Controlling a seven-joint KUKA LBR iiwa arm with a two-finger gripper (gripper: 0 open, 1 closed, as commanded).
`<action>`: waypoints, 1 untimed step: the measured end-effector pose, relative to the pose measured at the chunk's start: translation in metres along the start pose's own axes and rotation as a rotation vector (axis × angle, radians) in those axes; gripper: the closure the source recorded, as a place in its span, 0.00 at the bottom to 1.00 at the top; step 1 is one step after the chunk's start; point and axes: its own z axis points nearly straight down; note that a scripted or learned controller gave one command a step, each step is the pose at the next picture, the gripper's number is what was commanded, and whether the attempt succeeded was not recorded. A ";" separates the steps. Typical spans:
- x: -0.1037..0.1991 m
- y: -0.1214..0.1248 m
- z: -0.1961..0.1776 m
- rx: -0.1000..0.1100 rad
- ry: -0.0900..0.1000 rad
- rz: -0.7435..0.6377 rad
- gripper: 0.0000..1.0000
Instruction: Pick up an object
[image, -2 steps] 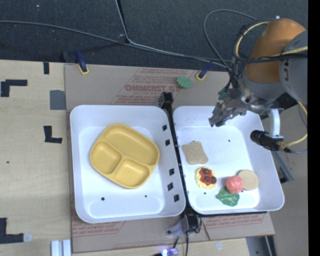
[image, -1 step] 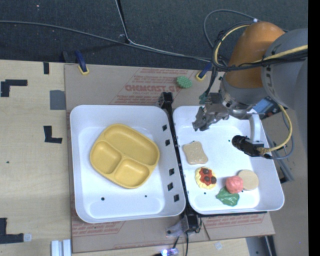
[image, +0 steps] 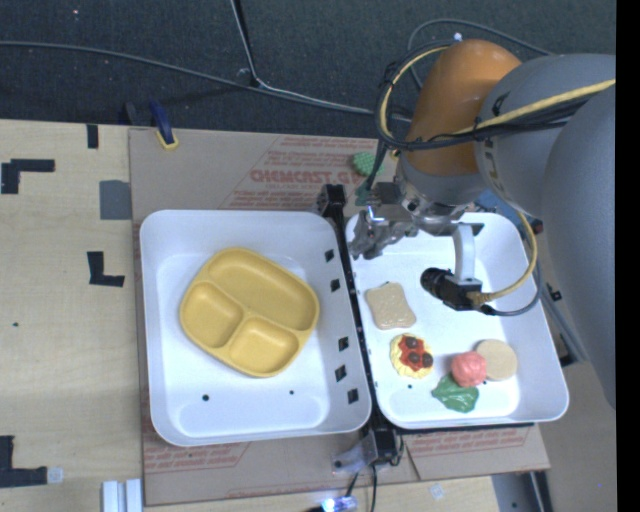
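Camera view: gripper (image: 385, 232) hung over right bin (image: 530, 400), far-left corner; finger state cannot be told. Toast slice (image: 389, 305) lies just nearer. A centred, vertical descent is advised.

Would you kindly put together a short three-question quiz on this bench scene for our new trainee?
1. True or false: the yellow divided plate lies in the right bin.
2. Which item lies nearest the pizza slice? A) the toast slice B) the round cracker C) the blue clamp
3. Fill in: the green leaf touches the ____ ball.

Key: 1. False, it lies in the left bin. 2. A. 3. Pink.
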 end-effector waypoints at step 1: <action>0.062 -0.003 -0.004 0.000 0.001 -0.002 1.00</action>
